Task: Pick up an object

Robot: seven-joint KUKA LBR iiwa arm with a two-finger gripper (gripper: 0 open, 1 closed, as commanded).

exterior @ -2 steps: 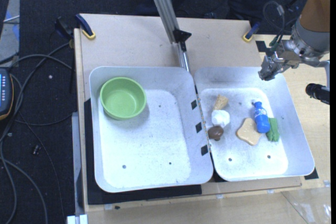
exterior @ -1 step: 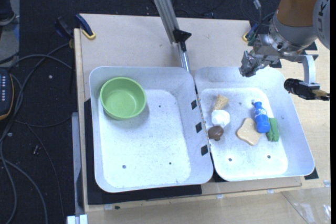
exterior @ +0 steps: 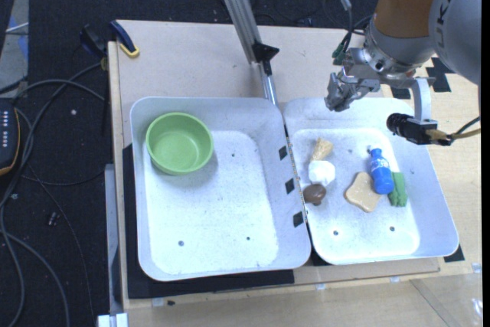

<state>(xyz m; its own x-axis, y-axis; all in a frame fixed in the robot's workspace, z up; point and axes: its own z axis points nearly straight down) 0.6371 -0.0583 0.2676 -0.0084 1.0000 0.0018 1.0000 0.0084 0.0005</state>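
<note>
My gripper [exterior: 338, 98] hangs above the far edge of the right bin [exterior: 429, 237], with nothing visible between its fingers. Below it in that bin lie a tan wedge [exterior: 322, 147], a white ball [exterior: 321, 171] and a brown nut-like lump [exterior: 315, 194] in a column near the bin's left side. Further right are a tan bread-shaped piece [exterior: 362, 193], a blue bottle [exterior: 380, 171] and a green strip [exterior: 398, 189]. All of these lie apart from the gripper, towards the front of the bin.
The left bin [exterior: 222, 241] holds a green bowl [exterior: 179, 142] at its far left corner. A metal pole [exterior: 239, 0] slants down to the gap between the bins. A black camera mount [exterior: 409, 126] juts over the right bin's far right edge. Cables lie on the floor at left.
</note>
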